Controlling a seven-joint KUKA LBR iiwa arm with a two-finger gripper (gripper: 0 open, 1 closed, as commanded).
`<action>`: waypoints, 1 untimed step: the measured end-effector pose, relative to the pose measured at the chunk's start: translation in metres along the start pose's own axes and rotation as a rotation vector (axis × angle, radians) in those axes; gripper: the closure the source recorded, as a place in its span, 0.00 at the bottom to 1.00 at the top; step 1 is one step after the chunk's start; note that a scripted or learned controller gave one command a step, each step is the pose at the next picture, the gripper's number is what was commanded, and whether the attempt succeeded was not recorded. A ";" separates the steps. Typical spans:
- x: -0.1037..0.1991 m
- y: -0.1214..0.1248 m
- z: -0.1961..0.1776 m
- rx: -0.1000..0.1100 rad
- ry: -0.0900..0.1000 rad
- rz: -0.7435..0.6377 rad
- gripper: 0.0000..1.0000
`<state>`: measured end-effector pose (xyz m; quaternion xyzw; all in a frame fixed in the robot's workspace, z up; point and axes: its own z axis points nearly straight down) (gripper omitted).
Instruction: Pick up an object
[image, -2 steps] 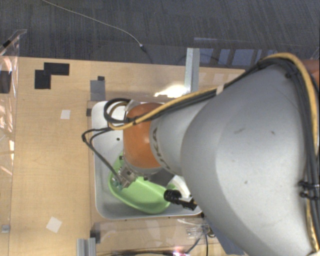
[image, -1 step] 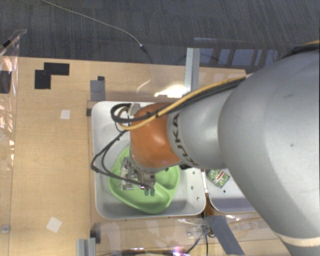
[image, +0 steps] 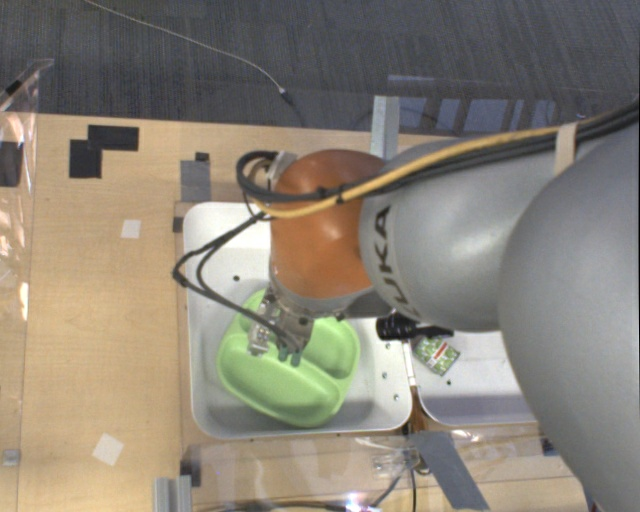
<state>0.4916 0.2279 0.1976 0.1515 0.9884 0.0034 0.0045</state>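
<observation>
A soft light-green object (image: 290, 385) lies in the left white bin (image: 210, 400), toward its front. My gripper (image: 283, 340) hangs straight down from the orange-banded wrist and sits on top of the green object, pressing into its upper middle. The wrist hides most of the gripper. In the right bin (image: 480, 400) a small green and white packet (image: 437, 354) rests near the left wall.
The grey arm covers most of the right bin and the right side of the view. Black cables loop from the wrist over the left bin's back half. A metal divider (image: 405, 385) runs between the bins. Wooden bench lies to the left.
</observation>
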 end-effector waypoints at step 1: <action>0.000 0.001 0.101 -0.004 -0.010 -0.714 1.00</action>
